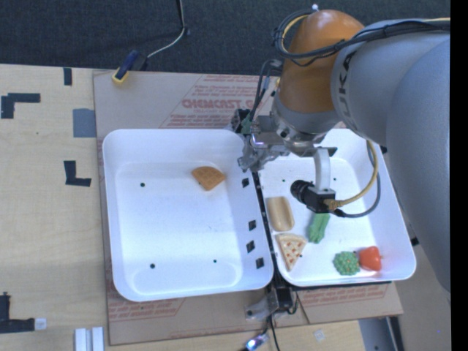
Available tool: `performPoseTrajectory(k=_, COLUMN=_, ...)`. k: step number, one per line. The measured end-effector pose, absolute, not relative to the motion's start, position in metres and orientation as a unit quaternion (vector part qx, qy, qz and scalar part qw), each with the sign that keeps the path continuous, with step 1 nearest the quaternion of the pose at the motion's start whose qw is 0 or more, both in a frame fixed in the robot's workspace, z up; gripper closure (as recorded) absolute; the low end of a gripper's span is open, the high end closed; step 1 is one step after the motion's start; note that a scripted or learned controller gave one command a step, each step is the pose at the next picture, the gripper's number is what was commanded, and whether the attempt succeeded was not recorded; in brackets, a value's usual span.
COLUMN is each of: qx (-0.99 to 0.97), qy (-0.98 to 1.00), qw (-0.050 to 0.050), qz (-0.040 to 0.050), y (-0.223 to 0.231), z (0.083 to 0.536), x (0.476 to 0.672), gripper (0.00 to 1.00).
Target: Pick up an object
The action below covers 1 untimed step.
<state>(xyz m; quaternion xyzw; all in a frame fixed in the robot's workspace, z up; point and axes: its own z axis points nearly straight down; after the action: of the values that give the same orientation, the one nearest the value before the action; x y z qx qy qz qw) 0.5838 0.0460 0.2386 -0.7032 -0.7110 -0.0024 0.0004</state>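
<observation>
Apparently pre-grasp, the hand (252, 151), whose opening I cannot tell, hovers right of the flat orange-brown toast-shaped piece (208, 177) and must descend onto it.

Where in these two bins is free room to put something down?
The left bin is bare all around the toast, most of all its near half. The right bin is crowded: bun, pizza, green piece, broccoli, tomato.

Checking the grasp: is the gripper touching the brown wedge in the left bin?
Apart: camera view shows a clear gap between gripper and brown wedge.
</observation>
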Motion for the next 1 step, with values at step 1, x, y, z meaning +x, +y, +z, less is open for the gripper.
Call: performPoseTrajectory(k=1, qx=-0.705, qy=-0.709, qw=-0.001, qz=-0.0022, y=0.0837, z=0.2926, x=0.5861, gripper=1.00)
